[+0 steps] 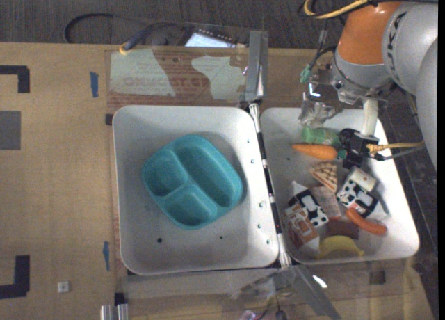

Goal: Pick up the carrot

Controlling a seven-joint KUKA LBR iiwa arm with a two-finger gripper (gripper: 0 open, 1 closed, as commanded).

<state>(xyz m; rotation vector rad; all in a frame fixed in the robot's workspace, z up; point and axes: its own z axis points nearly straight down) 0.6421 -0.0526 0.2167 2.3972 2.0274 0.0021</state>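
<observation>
The orange carrot lies on its side in the right bin, near the bin's far part, with its thin tip pointing left. A pale green piece rests just behind it, touching or nearly touching it. My gripper hangs over the far edge of the right bin, directly behind the green piece and a short way from the carrot. Nothing shows in its grasp.
A teal divided plate sits in the left bin. Nearer in the right bin lie a waffle-like piece, two cow-patterned blocks, a red sausage, a brown piece and a banana.
</observation>
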